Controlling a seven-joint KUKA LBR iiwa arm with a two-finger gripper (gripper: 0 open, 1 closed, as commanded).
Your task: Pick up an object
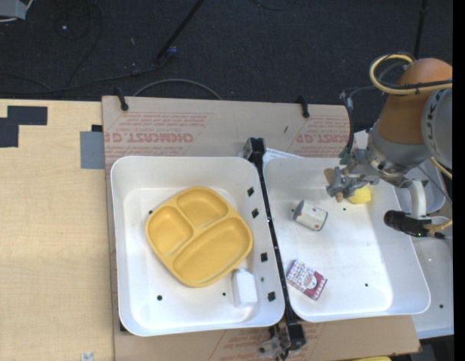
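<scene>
Dark floor w/ cables behind the tabletop. Right bin (pixel 402 295) has a small yellow object (pixel 360 195) near its far edge, touching the gripper (pixel 345 184); can't tell jaws' state. Prob light and smooth, so slippery; grab across its middle imo.

Both white bins (pixel 135 201) look like smooth, slightly glossy plastic, and so does the yellow divided tray (pixel 199 235). Under them lies matt brown cardboard (pixel 217 130) with printed lettering, on a pale wood-look worktop (pixel 44 239).
</scene>
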